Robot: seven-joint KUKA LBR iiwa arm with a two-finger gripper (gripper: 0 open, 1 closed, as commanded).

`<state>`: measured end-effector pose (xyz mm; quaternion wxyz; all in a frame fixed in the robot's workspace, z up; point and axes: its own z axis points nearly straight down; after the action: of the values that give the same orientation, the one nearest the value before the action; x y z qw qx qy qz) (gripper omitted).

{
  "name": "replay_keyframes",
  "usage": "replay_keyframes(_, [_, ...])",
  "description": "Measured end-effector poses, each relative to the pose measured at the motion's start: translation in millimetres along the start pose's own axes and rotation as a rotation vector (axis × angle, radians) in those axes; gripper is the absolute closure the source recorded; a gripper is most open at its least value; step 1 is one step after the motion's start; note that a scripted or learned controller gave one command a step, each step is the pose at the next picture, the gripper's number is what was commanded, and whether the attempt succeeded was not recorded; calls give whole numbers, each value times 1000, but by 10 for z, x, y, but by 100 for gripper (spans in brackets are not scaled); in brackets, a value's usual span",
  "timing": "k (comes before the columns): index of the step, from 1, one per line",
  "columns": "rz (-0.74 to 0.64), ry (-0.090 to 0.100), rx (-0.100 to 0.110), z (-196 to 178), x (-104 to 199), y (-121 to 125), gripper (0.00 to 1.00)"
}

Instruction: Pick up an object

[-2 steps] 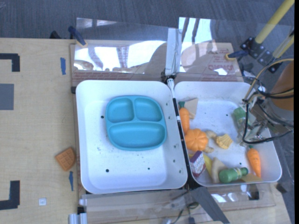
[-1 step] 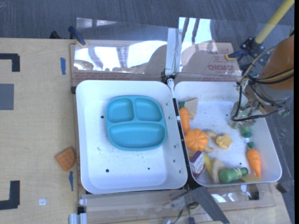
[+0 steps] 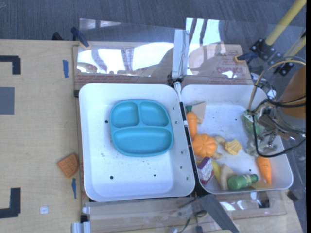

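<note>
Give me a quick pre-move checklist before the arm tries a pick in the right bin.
1. Gripper over the right bin: ok, near its right wall.
2. Finger state: cannot tell, cables cross the view.
3. Object already held: cannot tell.
4. Nearest target: ok, a carrot lies just below the gripper, apart from the green bottle.
5. Clutter: not ok, the pumpkin, corn piece and second carrot crowd the bin's left half.
6. Left bin: ok, the blue divided plate sits flat.

Arm [image 3: 291, 101] reaches into right bin [image 3: 228, 97] of toy food; blue plate [image 3: 141, 127] in left bin [image 3: 92, 130].
</note>
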<state>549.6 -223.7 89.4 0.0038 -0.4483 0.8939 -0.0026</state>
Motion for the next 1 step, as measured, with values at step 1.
replay_keyframes(1, [59, -1, 2, -4, -306, 68, 100])
